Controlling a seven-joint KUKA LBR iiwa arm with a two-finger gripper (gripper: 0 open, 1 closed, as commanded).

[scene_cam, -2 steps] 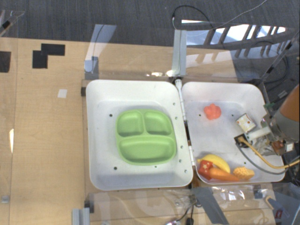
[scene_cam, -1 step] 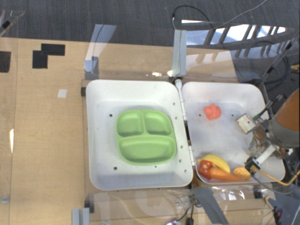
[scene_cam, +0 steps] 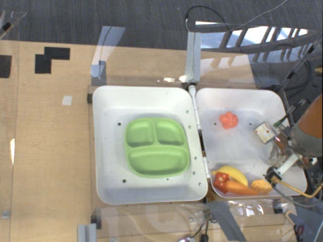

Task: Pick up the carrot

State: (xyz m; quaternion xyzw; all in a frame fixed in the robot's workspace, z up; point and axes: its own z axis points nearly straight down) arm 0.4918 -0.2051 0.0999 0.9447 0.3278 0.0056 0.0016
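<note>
Carrot [scene_cam: 241, 188] lies at six o'clock in the right bin [scene_cam: 242, 97], flat on the floor against the near wall, with its thick end toward seven o'clock and its thin end toward five. A red, rounded thing [scene_cam: 219, 180] touches the thick end in the bin's seven o'clock corner, and a yellow banana [scene_cam: 236, 174] curves just above the carrot, touching or nearly touching it along its upper side. At the thin end, at five o'clock in the bin, sits a small yellow-orange knobbly piece [scene_cam: 261, 185]; it is too small to name with confidence. A pink-red toy [scene_cam: 228, 120] rests alone at about ten o'clock in the same bin, well apart from the cluster by the near wall. The gripper [scene_cam: 279, 146] hangs at three o'clock over the right bin, close to its right wall, at roughly one o'clock from the carrot and apart from it. Whether the claw is spread or pressed together cannot be told from this slant, and nothing can be seen held in it. The arm [scene_cam: 310, 127] enters from three o'clock, its orange band showing at the edge. The left bin [scene_cam: 99, 145] sits side by side with the right one on the pale wooden bench [scene_cam: 45, 150] and holds a green divided plate [scene_cam: 156, 147] near its centre, with two small compartments at twelve o'clock and one wide compartment at six.
</note>
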